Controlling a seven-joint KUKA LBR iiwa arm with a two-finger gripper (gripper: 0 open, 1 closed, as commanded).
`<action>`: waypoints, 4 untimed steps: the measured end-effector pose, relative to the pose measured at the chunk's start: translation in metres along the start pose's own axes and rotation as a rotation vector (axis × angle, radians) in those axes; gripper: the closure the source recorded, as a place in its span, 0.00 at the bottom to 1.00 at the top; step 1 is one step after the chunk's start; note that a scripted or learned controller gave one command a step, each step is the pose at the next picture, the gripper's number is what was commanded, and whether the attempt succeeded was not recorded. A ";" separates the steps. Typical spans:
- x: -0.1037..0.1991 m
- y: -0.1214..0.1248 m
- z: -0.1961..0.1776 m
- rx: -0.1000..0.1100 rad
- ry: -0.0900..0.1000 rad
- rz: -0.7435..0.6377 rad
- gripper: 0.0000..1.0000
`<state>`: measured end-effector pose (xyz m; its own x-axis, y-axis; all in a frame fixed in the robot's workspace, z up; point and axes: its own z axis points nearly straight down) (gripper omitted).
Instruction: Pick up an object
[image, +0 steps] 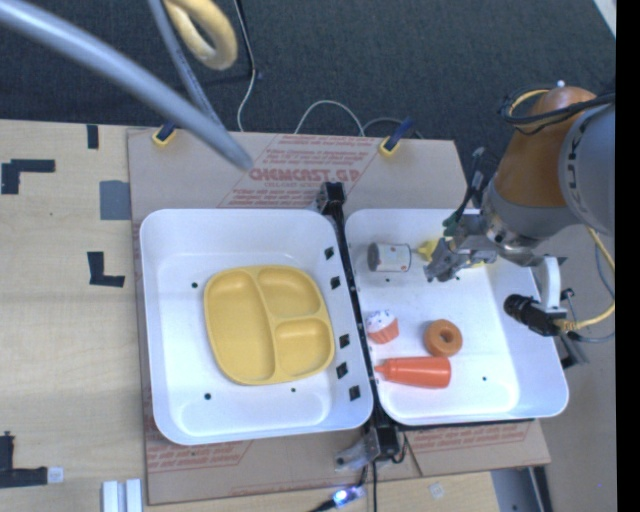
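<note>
The right bin (520, 395) holds a small grey and white cylinder (389, 257) at its far left. An orange ring-shaped doughnut (443, 338) lies near the middle, and a long orange carrot-like piece (414, 373) rests nearer the front. A small white and orange cupcake (381, 325) sits by the divider. A bit of yellow (428, 247) peeks out beside the gripper. My gripper (444, 264) is low over the bin's far middle, right of the cylinder and beside the yellow bit. No object is visibly between its fingers.
The left bin (170, 400) holds a yellow divided plate (268, 322). A black divider (345, 300) runs between the bins. The arm's orange band (535, 150) and grey body hang over the right bin's far right corner. A grey pole (130, 75) crosses the upper left.
</note>
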<state>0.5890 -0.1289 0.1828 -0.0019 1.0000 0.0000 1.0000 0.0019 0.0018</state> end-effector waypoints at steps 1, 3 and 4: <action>0.000 0.001 -0.053 -0.003 -0.001 0.000 1.00; 0.094 -0.029 -0.057 0.005 0.001 -0.003 1.00; 0.152 -0.029 -0.049 0.005 0.002 -0.005 1.00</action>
<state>0.5600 0.0229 0.2314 -0.0071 1.0000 0.0017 1.0000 0.0071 -0.0034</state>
